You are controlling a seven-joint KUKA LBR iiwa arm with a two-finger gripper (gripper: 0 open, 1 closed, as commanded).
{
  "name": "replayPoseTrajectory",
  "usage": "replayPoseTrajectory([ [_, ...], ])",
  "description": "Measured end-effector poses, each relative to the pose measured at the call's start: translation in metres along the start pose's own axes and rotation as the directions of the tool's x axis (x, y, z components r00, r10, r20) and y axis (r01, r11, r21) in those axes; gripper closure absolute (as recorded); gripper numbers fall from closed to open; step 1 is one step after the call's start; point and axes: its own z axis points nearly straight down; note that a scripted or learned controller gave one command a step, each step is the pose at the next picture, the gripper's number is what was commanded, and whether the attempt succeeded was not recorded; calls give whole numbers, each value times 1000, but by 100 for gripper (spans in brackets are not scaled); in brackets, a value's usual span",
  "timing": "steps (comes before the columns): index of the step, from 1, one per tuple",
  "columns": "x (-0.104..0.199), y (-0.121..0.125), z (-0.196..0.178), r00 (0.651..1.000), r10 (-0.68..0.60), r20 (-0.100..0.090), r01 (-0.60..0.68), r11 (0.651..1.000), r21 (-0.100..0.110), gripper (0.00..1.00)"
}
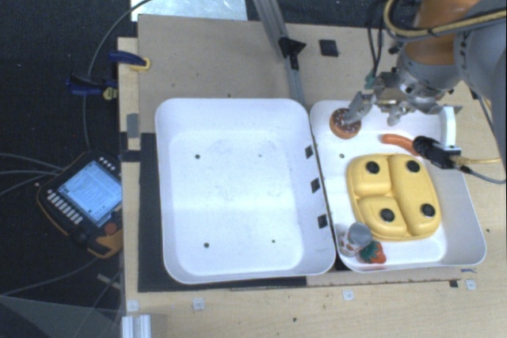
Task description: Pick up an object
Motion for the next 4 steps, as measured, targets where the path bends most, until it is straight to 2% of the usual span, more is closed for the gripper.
replayPoseTrajectory([
  [1, -7, -5, 45, 1000, 0, 0, 0, 1000, -2, 0],
  [2, -11, -4, 106, 1000, 1, 0, -1, 1000, -1, 0],
  [3, -10, -1, 91, 1000, 0, -1, 0, 1000, -7, 100],
  [4, -14, 0, 27, 1000, -1, -1, 1, 1000, -6, 100],
])
